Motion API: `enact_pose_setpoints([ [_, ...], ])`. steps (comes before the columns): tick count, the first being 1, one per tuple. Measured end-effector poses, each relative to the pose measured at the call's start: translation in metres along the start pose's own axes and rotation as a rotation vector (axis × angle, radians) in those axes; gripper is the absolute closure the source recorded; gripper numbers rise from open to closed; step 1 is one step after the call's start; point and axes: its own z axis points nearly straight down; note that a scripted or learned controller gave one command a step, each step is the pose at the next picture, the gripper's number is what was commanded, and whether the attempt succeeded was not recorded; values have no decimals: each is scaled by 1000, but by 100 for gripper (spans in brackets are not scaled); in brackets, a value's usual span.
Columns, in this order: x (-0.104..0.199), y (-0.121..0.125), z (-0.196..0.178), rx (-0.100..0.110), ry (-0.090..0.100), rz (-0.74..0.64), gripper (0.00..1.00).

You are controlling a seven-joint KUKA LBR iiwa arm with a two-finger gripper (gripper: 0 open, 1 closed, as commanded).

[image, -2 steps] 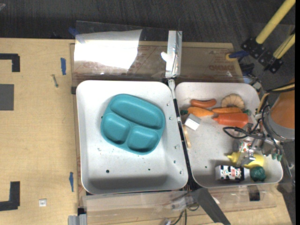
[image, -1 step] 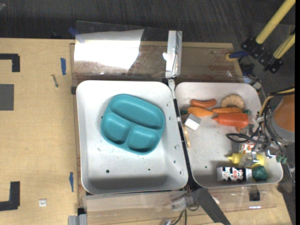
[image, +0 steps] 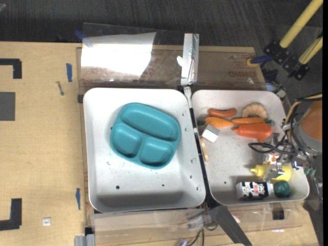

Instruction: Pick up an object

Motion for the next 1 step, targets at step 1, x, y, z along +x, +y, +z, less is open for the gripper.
enact_pose_setpoints([
  [1, 22, 109, -99, 5, 36, -167, 100],
])
